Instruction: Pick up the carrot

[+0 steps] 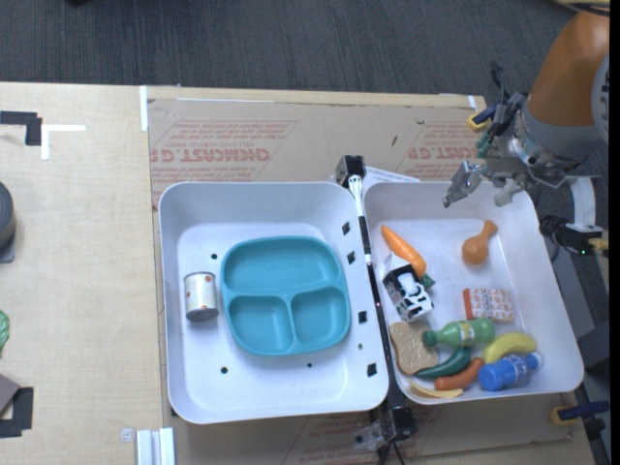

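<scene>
Hovering over the far right corner of the right bin [542,231], the gripper [481,188] has fingers spread, nothing between them. Carrot [403,249] lies at a slant near that bin's left wall, toward the far side, well apart from the gripper. Just below it, a black-and-white cow toy [410,295]. An orange drumstick-like toy [478,244] sits near the right wall. Near edge holds a clutter: bread slice [412,349], green bottle [459,334], banana [511,346], blue bottle [506,372], red-and-white packet [487,304]. Left bin [184,376] carries a teal divided plate [286,294] and a small can [201,295] just beside the plate's left edge.
</scene>
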{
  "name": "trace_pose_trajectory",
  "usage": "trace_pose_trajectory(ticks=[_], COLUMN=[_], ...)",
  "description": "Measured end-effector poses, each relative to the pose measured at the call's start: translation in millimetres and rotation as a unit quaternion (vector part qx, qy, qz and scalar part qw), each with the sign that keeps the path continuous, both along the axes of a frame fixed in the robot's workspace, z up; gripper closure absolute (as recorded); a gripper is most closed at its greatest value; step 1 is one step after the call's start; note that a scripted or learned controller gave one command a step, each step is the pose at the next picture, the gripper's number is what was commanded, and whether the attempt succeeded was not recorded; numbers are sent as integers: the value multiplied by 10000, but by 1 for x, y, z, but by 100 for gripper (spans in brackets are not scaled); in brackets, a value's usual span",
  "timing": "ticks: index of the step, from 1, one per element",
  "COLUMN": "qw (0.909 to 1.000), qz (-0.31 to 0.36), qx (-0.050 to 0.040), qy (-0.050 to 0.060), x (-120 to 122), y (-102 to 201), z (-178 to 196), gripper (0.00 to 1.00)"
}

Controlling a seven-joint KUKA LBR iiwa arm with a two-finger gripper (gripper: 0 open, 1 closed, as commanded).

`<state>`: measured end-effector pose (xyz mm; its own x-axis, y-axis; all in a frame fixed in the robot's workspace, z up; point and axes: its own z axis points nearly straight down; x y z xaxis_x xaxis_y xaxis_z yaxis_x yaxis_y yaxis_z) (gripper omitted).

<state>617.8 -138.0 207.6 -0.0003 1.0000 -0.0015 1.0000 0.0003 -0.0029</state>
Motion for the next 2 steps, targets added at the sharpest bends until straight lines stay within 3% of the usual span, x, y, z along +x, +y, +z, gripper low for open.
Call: trace_pose_trajectory(ticks=[1,2], qw=[9975,9912], qz=[-708,-1320], qx=[0,3], qy=[0,-6], x=[-21,-57], y=[41,43], z=[-116,-116], gripper=[0,0])
